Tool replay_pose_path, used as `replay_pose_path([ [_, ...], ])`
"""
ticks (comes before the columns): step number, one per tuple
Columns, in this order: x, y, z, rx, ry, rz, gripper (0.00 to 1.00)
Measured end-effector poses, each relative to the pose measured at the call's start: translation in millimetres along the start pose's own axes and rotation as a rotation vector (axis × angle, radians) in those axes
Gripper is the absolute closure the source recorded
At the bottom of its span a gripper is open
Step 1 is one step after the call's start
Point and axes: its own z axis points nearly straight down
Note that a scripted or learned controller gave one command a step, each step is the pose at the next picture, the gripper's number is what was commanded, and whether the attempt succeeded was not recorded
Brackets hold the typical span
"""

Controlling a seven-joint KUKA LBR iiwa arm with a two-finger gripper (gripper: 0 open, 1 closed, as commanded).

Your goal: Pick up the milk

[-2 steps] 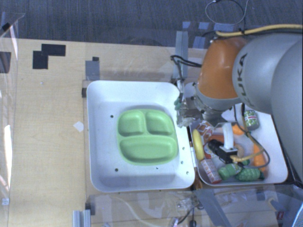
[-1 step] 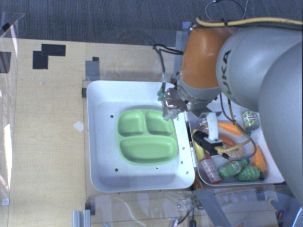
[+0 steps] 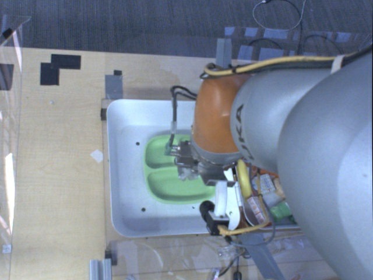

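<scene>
Pale wooden tabletop point(image 3: 58, 174) fills the left of the frame, with dark carpet point(image 3: 116, 10) along the top. The milk cannot be picked out with certainty. My best guess is that it is among the goods crowded at lower centre-right, just under the edge of the arm point(image 3: 303, 133). A pale printed packet point(image 3: 266, 184) there could be it, though too little of it shows to say. Touching that packet on its left stands a banana point(image 3: 243, 177). Below them lie a brown round thing point(image 3: 254, 210) and a green thing point(image 3: 281, 210).

Further left, the gripper point(image 3: 185, 163) hangs below the orange band point(image 3: 215, 121), over the right end of a green two-hollow tray point(image 3: 158, 156). That tray lies in the white bin point(image 3: 125, 223) at the centre of the frame. Whether the gripper is released or clenched cannot be told from this angle, and nothing shows in its grip. It is well apart from the crowded goods and sits above the tray instead.

Judging by this, the task is at its start: nothing is lifted and the milk is not yet reached. What is left is nearly all of it, namely moving over to the goods on the right, closing on the milk, and raising it clear. Two black marks point(image 3: 58, 67) sit on the tabletop at upper left.
</scene>
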Motion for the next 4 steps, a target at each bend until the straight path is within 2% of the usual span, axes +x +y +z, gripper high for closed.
replay_pose_path([
  [1,71,18,43,0.000,-0.001,-0.021,1.00],
  [2,69,-8,-69,-0.004,0.001,-0.220,1.00],
  [3,59,-7,4,-0.003,0.000,-0.502,1.00],
  [4,61,-7,-14,-0.006,0.000,-0.682,1.00],
])
